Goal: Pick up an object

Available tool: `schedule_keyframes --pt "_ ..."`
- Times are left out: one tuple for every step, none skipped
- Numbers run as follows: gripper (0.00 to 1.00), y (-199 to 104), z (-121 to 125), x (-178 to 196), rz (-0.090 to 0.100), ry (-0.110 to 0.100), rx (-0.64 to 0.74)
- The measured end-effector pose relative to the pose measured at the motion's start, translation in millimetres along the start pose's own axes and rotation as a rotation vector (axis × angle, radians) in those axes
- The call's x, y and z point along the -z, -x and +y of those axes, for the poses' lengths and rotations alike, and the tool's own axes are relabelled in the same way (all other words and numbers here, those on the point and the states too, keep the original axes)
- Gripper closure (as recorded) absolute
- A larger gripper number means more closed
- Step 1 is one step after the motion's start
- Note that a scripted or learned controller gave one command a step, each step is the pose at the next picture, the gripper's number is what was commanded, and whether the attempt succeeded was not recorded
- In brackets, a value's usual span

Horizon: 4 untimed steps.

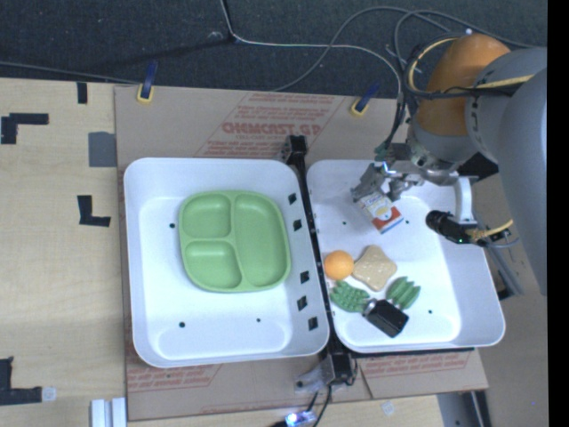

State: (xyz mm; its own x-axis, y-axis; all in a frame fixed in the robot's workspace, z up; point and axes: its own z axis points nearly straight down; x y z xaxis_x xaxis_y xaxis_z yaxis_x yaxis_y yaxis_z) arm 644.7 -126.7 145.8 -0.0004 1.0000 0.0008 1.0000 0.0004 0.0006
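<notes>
On your left, the left bin [142, 265] holds a green divided plate [235, 241] lying flat near its middle, three compartments facing up. Cross the black clips on the shared wall and you reach the right bin [471, 323]. Near its lower left you see an orange ball [338, 265] touching a tan bread-like slice [374, 268]; just below them lie a green pea-pod toy [349, 298], a black block [387, 317] and a second green leafy piece [403, 291], all crowded together. Farther up in that bin, a small white carton with a red end [383, 213] rests on the floor. The gripper [384, 183] hangs right over the carton's upper edge, its grey fingers pointing down and left; you cannot tell how far apart they stand, nor whether they have closed on the carton. The grey arm with its orange band [458, 69] comes in from the right.
</notes>
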Motion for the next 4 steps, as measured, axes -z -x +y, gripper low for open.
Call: schedule_keyframes --pt "1.00 0 0 64 -0.001 0.004 0.001" --pt "1.00 -1 0 105 -0.001 0.002 0.002" --pt "1.00 -51 -25 91 -0.001 -0.005 0.003" --pt "1.00 -93 -48 96 0.000 -0.004 0.004"
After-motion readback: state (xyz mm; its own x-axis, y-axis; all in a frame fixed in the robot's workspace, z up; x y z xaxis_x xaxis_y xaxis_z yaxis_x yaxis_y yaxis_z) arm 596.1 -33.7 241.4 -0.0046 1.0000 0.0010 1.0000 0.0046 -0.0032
